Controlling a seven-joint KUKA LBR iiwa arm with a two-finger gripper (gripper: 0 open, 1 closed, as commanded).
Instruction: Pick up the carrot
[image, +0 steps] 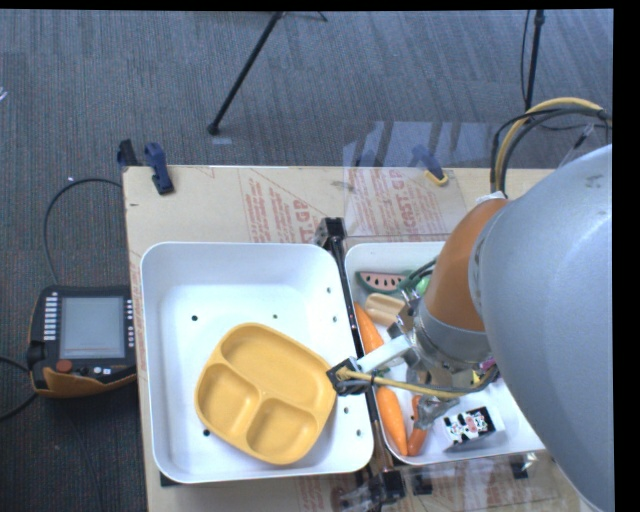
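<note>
The carrot (392, 420) is long and orange and lies along the left side of the right bin (400, 250), running from mid-bin down to the near edge. My gripper (432, 398) hangs low over the near part of that bin, just right of the carrot's lower half, under the grey wrist with its orange band. The wrist hides the fingertips. A shorter orange piece (417, 436) sits right beside the carrot's lower end, below the gripper.
The left bin (170, 290) holds a yellow divided plate (265, 393). In the right bin a watermelon slice (380, 281) and a beige piece (385, 305) lie at the far end, and a black-and-white carton (468, 425) is near the front right. The arm covers that bin's right half.
</note>
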